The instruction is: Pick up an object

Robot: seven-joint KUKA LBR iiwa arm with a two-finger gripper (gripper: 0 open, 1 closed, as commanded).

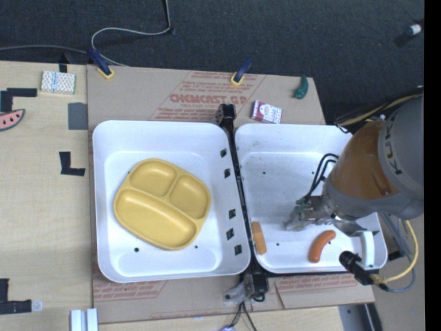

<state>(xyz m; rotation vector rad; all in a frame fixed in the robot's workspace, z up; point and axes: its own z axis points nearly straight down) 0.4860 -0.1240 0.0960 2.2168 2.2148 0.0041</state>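
We log the gripper point(298, 221), grip state unreadable; hot dog point(321, 245) just beside, slanted; bun point(258, 238) farther off, upright.

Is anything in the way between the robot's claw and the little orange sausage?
Nothing visible is. The two-finger gripper hangs over the right white bin; the orange sausage-shaped toy lies just beside it on bare bin floor. A second orange piece sits by the left wall, off to the side.

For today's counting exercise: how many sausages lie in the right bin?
2. One sausage lies near the front of the right bin, beside the hand; another rests against its left wall. The arm may hide more.
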